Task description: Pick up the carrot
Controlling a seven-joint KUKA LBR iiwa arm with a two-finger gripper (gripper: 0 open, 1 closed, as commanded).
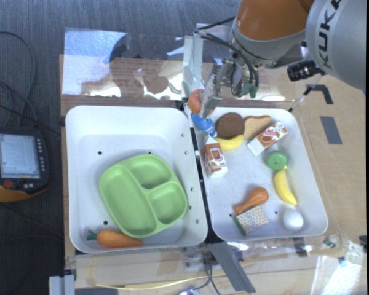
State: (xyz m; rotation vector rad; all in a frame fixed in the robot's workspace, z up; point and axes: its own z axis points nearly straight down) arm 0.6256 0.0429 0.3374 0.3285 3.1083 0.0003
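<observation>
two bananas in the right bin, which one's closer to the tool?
The banana lying under the brown cookie, near the tool. The other banana sits lower right, beside the white egg.

Grey arm [341, 23] marked "KUKA" in dark letters, a broad orange band [273, 8], black cables at the wrist.
</observation>
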